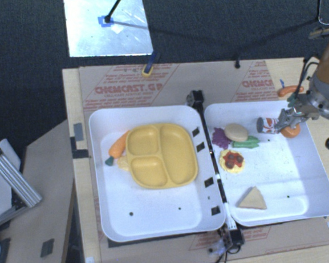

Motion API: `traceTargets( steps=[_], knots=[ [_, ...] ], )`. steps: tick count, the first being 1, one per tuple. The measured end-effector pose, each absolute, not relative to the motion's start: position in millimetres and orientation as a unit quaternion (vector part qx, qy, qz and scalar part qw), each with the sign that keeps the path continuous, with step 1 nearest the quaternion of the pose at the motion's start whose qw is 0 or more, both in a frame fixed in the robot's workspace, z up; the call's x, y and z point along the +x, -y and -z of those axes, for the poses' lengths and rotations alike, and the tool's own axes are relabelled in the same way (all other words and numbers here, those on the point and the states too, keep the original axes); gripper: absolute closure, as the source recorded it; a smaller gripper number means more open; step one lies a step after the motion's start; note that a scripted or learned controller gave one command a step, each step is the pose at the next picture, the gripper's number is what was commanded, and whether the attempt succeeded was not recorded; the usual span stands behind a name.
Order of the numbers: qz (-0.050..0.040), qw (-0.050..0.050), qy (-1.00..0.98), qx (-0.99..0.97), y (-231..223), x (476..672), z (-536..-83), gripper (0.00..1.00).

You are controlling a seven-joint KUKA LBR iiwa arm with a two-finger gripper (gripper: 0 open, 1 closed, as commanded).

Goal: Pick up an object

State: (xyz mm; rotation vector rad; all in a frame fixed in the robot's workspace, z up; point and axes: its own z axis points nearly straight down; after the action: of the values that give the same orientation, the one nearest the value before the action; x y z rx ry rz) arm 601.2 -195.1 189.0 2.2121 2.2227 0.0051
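The gripper [291, 118] is hanging over the far right part of the right bin [313, 201], with a small can [266, 125] and an orange round piece [291, 131] right at its tip; whether it is clamped on either one cannot be told from this angle. The can is lying on its side, its long axis running left to right, one end toward the gripper. Left of it a tan bun [236, 131] is sitting beside a purple piece [219, 137] and a green pod [245, 143], with a small pizza [233, 160] nearer and a tan wedge [252, 199] nearest. In the left bin [112, 218] a yellow divided tray [159, 155] is lying flat, a carrot [117, 146] touching its left edge. Both bins are resting on a cardboard sheet [126, 83] on the bench, and a shiny metal plate [106, 24] is lying on dark carpet beyond.
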Motion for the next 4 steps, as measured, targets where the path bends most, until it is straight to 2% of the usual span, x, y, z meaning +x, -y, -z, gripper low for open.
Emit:
traceTargets(
  steps=[1, 2, 3, 4],
  knots=[
    [-0.0015, 0.003, -0.709, 0.706, 195, 602.9, -227, 1.00],
    [-0.0016, 0.001, -0.710, 0.704, 143, 615.7, -231, 1.00],
    [-0.0011, -0.001, -0.710, 0.704, 87, 606.2, -227, 1.00],
    [-0.0015, 0.000, -0.710, 0.704, 37, 618.2, -225, 1.00]
  ],
)
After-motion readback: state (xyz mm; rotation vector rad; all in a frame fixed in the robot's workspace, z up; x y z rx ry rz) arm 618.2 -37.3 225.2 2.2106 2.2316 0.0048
